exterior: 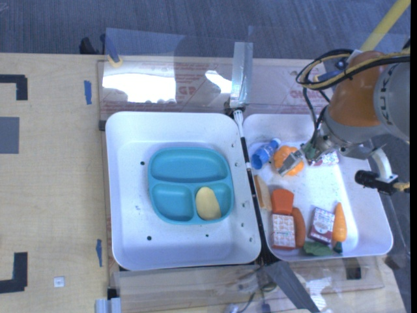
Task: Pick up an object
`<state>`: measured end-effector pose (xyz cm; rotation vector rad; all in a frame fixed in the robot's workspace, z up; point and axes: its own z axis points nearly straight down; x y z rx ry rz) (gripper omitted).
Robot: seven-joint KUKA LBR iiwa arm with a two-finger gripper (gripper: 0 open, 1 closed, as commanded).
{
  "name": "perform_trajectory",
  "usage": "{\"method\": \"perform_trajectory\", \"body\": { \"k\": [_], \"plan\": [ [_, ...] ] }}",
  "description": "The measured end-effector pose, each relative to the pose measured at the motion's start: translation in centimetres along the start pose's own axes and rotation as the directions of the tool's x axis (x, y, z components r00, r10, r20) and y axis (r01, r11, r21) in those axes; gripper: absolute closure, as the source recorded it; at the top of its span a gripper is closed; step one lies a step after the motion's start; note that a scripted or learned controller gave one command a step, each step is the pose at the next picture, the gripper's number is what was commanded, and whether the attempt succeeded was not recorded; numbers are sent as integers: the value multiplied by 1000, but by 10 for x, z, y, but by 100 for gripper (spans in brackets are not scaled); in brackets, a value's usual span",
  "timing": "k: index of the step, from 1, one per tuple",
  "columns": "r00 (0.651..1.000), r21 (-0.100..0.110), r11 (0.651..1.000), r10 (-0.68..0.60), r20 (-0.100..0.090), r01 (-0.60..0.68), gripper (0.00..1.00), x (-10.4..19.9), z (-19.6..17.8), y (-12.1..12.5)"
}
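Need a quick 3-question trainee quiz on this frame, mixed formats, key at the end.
1. True or false: the yellow potato-shaped item lies in the large top compartment of the teal divided tray.
2. Multiple choice: the end effector is over which bin? A) left bin B) right bin C) neither
3. Fill in: the carrot lies along the right bin's ____ side in the camera view.

Key:
1. False; it lies in the lower right compartment.
2. B; it sits at the orange item beside the blue item.
3. Right, next to the small dark red carton.
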<state>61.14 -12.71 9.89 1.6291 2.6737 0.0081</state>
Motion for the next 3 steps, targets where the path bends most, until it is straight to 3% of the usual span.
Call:
{"method": "perform_trajectory", "body": {
  "k": [1, 2, 3],
  "plan": [
    [1000, 2, 1000, 3, -2, -3, 100, 0, -7, -1],
    [996, 3, 996, -88, -3, 88, 100, 12, -38, 31],
    [998, 4, 998, 62, -4, -62, 100, 59, -88, 82]
  ]
}}
